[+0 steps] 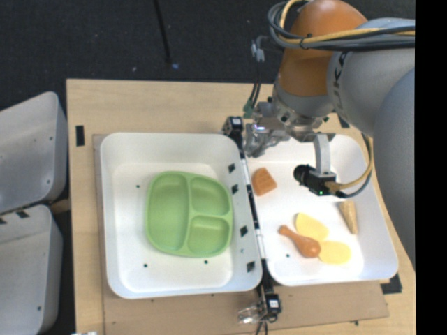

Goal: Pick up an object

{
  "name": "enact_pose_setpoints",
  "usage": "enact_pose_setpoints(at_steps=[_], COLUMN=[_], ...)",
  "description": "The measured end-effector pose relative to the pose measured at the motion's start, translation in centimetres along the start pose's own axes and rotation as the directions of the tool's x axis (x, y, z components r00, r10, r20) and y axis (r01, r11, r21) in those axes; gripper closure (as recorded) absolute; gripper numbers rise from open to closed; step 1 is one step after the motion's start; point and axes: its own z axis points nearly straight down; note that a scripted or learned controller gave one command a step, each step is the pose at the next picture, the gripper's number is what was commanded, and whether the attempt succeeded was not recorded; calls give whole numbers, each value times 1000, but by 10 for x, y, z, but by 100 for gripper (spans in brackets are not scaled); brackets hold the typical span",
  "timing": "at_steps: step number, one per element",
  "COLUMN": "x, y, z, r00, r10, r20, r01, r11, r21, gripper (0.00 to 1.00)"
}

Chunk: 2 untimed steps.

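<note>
Arm (328,54): grey with an orange band, enters from the right and hangs over the top left corner of the right bin.
Gripper (260,145): sits at the top of the divider between the two bins, just above the orange block; jaw state cannot be told, the tips are lost in dark hardware.
Right bin (374,253): white, shallow, holds all the loose items.
Orange block (263,181): near the right bin's left wall, just below the gripper, apart from it as far as can be seen.
Drumstick (300,241): orange-brown, lower middle of the right bin, touching the yellow pieces.
Yellow pieces (311,225): two, one just above the drumstick and one to its lower right.
Cone (349,216): tan, tapered, near the right bin's right wall.
Left bin (126,152): white, left of the right bin, sharing the divider.
Tray (188,213): green, three compartments, flat in the middle of the left bin.
</note>
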Motion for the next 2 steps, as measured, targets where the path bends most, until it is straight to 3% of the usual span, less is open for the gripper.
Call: enact_pose_setpoints(at_steps=[1, 2], x=[41, 38], y=[27, 25], z=[2, 2], r00=[1000, 1000], r10=[1, 3], r20=[1, 2], r01=[-1, -3], r11=[1000, 1000], r21=[-1, 1], gripper=[100, 0])
